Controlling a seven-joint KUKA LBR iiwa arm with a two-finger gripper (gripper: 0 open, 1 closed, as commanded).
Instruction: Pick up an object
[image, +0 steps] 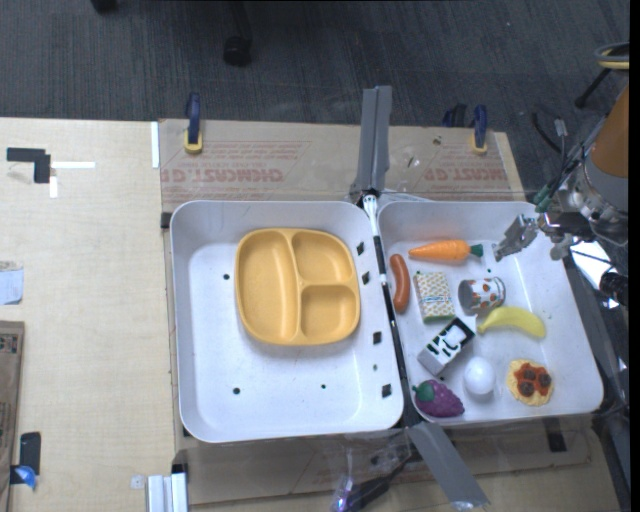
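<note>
At the right of the frame, your pincer (516, 240) hangs over the right bin (585, 330), open and holding nothing. Just left lies the carrot (440, 251): light, hard, smooth. Grab its thick middle.

One fixed camera looks down at a slant from above the bench — far enough off to take in both shallow white plastic bins (190, 330) side by side, the pale wooden benchtop (80, 300) at left and a strip of dark floor (300, 50) beyond.
</note>
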